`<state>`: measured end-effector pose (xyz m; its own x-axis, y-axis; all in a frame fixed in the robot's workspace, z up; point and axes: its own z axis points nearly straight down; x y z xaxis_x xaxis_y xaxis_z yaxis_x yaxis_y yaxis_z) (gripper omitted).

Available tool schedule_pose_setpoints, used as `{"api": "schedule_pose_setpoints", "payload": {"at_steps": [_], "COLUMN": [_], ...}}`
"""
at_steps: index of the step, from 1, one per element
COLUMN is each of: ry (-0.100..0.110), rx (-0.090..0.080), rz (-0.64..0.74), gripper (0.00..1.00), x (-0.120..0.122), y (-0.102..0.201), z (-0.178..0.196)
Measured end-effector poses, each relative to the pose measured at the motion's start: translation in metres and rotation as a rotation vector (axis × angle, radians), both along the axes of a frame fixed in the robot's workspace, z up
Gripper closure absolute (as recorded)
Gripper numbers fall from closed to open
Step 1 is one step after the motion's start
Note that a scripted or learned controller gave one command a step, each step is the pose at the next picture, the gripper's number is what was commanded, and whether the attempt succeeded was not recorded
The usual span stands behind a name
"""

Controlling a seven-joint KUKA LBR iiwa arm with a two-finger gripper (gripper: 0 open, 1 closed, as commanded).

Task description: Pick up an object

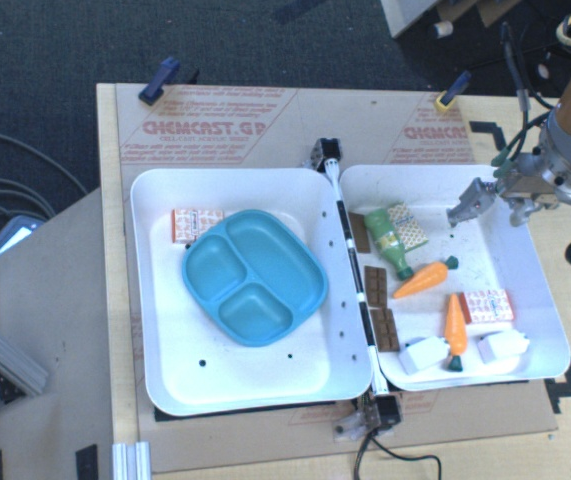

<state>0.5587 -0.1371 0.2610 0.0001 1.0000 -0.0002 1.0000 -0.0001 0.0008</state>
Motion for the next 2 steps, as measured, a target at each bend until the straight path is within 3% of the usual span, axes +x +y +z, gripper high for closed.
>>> {"api": "schedule_pose_setpoints", "payload": {"at_steps": [1, 2], "ry": [0.002, -0.006], "rx": [0.0, -0.002], "rz": [-0.001, -0.001], "gripper": [0.0, 0.0], "x": [-0.038, -0.078], "y": [-0.049, -0.015], "z": [-0.106, -0.174]}}
